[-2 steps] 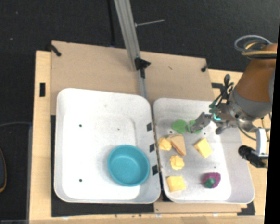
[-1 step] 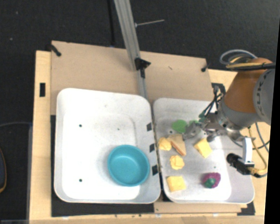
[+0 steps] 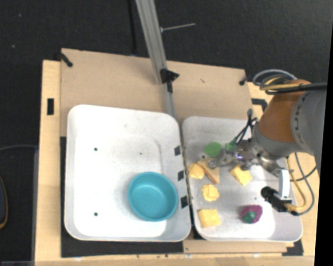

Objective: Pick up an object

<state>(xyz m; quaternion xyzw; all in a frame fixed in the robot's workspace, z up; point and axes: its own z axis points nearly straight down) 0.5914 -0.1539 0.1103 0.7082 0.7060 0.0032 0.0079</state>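
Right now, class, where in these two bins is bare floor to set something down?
The left white bin is bare along its upper half and left side, above the round blue bowl. The right white bin is crowded: yellow pieces, a green block, a purple-green toy and the gripper.

Your arm (image 3: 308, 118) is a fat grey cylinder with a broad orange band (image 3: 276, 118) above the wrist. You'll see dark cables looping off its top and trailing along its near side, a white bracket beside a black fitting, and metallic hardware at the wrist.
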